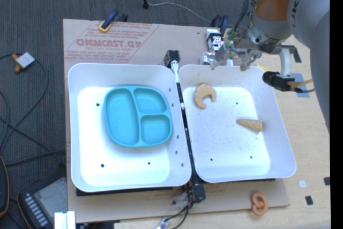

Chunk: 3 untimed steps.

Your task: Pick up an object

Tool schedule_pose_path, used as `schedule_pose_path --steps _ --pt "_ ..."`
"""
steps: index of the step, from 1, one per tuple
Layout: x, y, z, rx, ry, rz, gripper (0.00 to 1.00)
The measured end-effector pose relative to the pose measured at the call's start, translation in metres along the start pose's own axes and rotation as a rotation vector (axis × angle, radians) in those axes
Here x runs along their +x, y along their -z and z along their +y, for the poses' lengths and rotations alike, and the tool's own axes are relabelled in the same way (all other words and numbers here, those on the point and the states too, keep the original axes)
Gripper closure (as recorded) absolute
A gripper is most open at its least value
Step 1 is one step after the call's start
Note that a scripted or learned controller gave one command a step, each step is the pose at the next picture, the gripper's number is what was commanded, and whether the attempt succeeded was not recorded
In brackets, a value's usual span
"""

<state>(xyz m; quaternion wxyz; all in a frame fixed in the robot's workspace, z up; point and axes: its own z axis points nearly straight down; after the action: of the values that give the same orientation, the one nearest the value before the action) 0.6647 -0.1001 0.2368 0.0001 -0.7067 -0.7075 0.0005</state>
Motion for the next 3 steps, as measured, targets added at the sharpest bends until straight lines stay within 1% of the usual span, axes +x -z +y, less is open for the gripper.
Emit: schedule_pose_path --steps 1,2,3 --pt "-0.003 -0.121 -0.042 0.004 -0.001 0.001 0.0" --pt "0.005 -0.149 -0.07 -0.009 -0.002 -0.002 0.0" --pt "0.004 -0.138 -0.069 -0.011 -0.003 -0.004 1.0"
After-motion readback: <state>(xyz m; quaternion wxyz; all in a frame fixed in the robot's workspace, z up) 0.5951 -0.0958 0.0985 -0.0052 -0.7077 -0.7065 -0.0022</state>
